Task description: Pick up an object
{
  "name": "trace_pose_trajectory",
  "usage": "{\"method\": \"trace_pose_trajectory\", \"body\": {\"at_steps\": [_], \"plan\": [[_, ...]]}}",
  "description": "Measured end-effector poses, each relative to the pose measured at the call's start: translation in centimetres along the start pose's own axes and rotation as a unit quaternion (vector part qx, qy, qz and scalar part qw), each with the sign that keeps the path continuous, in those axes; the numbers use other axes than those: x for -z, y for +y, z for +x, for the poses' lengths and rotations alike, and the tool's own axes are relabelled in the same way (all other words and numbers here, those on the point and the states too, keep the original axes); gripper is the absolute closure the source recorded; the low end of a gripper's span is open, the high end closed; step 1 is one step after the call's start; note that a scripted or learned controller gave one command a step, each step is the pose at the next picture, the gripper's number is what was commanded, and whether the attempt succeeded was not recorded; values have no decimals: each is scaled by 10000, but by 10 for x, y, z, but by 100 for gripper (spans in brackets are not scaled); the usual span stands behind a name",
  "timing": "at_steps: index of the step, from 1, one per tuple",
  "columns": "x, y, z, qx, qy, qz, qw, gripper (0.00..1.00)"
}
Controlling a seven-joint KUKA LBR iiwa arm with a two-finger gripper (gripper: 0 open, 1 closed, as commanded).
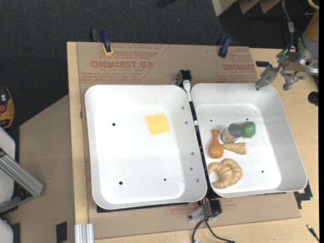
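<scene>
Nothing is picked yet. The gripper [278,78] hangs over the right bin's [283,151] far right corner, jaws apart and empty. The croissant [227,172], gourd [216,145] and green ball [248,129] lie mid-bin.

Dark carpet [76,14] surrounds a clamped brown board [167,59].

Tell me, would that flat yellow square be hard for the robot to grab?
Probably, yes. The yellow square lies flat on the left bin floor, so fingers likely have little edge to pinch. It looks thin, so it is probably light and might slide if nudged. It shouldn't roll.
</scene>
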State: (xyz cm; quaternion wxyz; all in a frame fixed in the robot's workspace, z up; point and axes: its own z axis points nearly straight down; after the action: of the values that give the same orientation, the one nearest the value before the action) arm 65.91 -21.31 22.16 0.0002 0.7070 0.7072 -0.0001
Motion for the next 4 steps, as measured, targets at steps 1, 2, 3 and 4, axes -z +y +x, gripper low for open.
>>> {"method": "trace_pose_trajectory", "body": {"at_steps": [1,2,3,4], "plan": [[-95,-11,73,28,27,43,10000,0],[-140,-75,-1,-37,13,41,10000,0],[-132,-44,-6,14,44,15,10000,0],[-120,-44,-8,16,7,-14,10000,100]]}}
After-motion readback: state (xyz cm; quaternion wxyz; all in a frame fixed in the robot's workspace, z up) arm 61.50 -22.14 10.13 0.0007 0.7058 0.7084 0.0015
